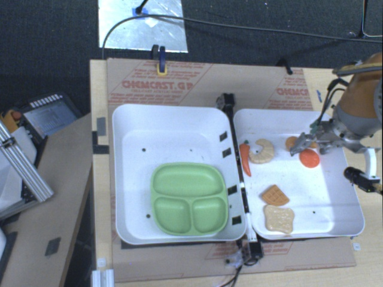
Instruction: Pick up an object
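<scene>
1. In the camera view, two shallow white bins are seen side by side on the bench: the left bin (128, 160) and the right bin (341, 208).
2. A green divided plate (189, 197), with three compartments, is seen lying in the near part of the left bin.
3. In the right bin, a red-orange carrot-shaped piece (245, 158) is found against the left wall, and just beside it a pale curved croissant-like piece (262, 151).
4. Nearer the front of the same bin, a tan waffle-like square (274, 195) is placed just above a pale toast-shaped slice (279, 219); the two are close together, possibly touching.
5. The grey arm (359, 109) with its orange band is seen reaching in from the right, over the far right part of the right bin.
6. The gripper (301, 144) is lowered among two small items: an orange-brown piece (292, 142) at its left and a red-orange round piece (309, 159) just below it.
7. How far the pincer is parted cannot be told, nor whether anything is grasped by it; both small items appear to lie on the bin floor, close to or touching the tool.
</scene>
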`<move>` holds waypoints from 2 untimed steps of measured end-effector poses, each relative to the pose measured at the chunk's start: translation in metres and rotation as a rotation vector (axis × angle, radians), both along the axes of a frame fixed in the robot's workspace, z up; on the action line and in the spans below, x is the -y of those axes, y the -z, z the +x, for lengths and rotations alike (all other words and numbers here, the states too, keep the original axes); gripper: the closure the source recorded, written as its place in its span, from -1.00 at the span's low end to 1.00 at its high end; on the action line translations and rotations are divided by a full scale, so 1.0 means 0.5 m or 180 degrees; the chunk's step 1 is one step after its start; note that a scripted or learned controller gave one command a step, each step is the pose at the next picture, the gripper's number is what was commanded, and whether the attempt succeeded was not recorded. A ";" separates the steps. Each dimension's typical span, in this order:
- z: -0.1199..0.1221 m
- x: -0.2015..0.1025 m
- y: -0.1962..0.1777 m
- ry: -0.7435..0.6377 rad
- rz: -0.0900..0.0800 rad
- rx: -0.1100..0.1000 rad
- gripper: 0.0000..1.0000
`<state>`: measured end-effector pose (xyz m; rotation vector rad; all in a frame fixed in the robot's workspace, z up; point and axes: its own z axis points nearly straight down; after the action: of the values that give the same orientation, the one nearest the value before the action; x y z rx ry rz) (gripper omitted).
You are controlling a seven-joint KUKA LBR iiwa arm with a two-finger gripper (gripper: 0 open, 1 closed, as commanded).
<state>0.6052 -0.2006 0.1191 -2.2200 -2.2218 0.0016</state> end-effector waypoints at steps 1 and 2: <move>0.004 0.000 -0.028 -0.0004 -0.0006 0.0021 1.00; 0.011 0.008 -0.117 -0.0008 -0.0006 0.0025 1.00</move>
<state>0.6105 -0.2046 0.1778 -2.2222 -2.2294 -0.0049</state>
